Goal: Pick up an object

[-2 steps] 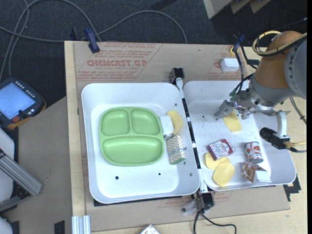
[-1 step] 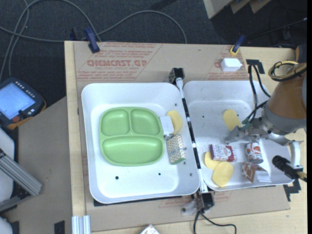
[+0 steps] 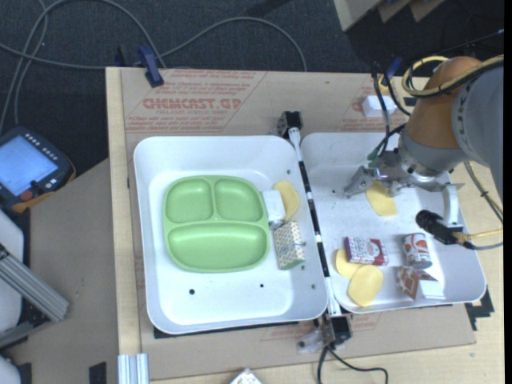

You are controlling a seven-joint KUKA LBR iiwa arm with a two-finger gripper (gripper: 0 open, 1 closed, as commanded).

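Observation:
My gripper [image 3: 374, 188] hangs low in the upper part of the right bin [image 3: 336, 154], its fingers spread open with nothing between them. A pale yellow block [image 3: 384, 203] lies just below and to the right of it, apart from the fingertips. Lower in the same bin lie a red-and-white packet [image 3: 366, 250], two yellow rounded pieces [image 3: 365, 285], a small red can [image 3: 416, 249] and a brown-and-red wrapper [image 3: 412, 281]. The grey arm with its orange band [image 3: 448, 94] comes in from the upper right.
The left bin [image 3: 160, 158] holds a green divided plate [image 3: 216, 222], a yellow piece [image 3: 289, 198], a white item [image 3: 274, 207] and a patterned packet [image 3: 289, 245] along its right wall. A black rail [image 3: 308, 206] divides the bins. Cables [image 3: 448, 226] trail over the right bin's edge.

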